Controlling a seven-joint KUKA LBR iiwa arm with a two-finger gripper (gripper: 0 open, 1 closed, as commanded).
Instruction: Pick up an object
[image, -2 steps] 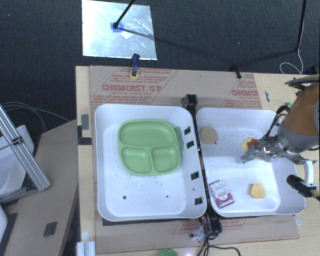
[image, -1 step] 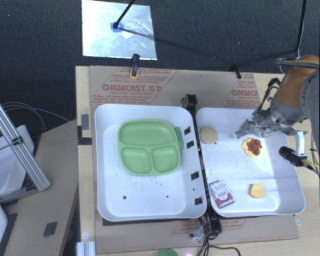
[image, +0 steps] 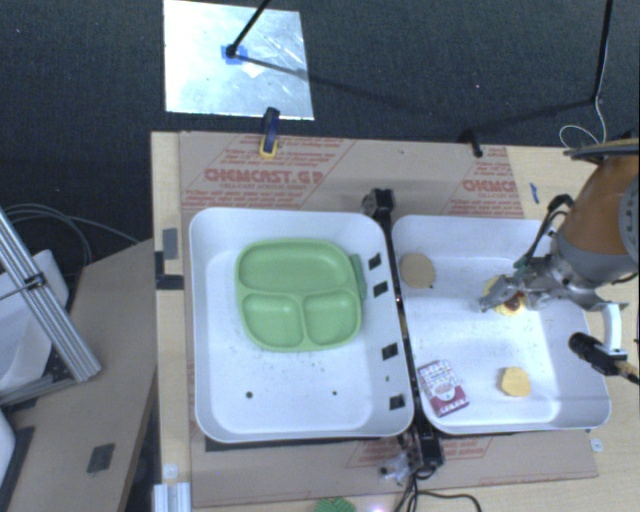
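Note:
In the right bin (image: 560, 415), my gripper (image: 505, 297) is low over the floor near the right wall, reaching in from the right. A small yellow and red object (image: 503, 301) lies right at its tip, partly hidden by it. A tan round disc (image: 417, 269) rests at the bin's upper left. Near the front right lies a small yellow piece (image: 515, 381). A red and white packet (image: 442, 388) sits in the front left corner.
The left bin (image: 220, 400) holds a green divided tray (image: 299, 294) in its upper middle. A black divider (image: 392, 300) runs between the two bins. The arm's orange band (image: 605, 215) rises over the right bin's right edge.

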